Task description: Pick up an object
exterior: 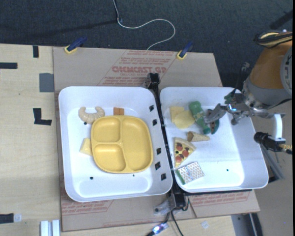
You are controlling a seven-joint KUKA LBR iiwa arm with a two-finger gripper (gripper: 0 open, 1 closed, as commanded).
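My gripper (212, 118) reaches in from the right over the right bin (235, 166), just above a dark green toy (209, 128). A second green piece (195, 107) lies up and to its left, beside a pale yellow lump (183, 119). A small cone-like piece (197, 137), a pizza slice (182, 150) and a patterned packet (190, 172) lie lower in the same bin. Nothing shows between the fingers.
The left bin (73, 181) holds a yellow divided plate (121, 143), a tan curved pastry (90, 113), a small orange block (119, 111) and a pale wedge (85, 146). A white cable (147, 26) runs across the dark floor behind the cardboard base.
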